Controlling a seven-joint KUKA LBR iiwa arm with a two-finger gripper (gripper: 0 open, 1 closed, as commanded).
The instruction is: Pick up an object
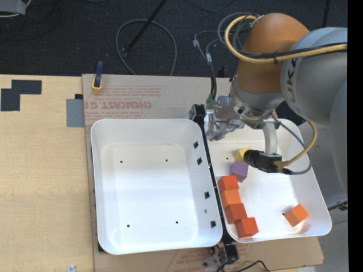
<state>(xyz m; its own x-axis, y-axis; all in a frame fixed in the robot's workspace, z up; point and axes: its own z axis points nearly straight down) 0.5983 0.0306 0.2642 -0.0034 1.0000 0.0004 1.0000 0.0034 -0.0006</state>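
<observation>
The right bin (317, 205) holds a purple block (239, 171) with a small yellow piece (244, 152) just behind it. A line of several orange blocks (232, 198) runs along the bin's left wall toward the front. A lone orange cube (296, 215) lies near the front right corner. My gripper (217, 125) hangs over the bin's back left corner, close to the wall between the bins. It is behind and to the left of the purple block. The wrist hides its tips.
The left bin (102, 152) sits beside the right one on a cardboard sheet (130, 95). A black cable plug (264, 160) hangs from the arm just right of the yellow piece. Cables lie on the dark floor behind the bench.
</observation>
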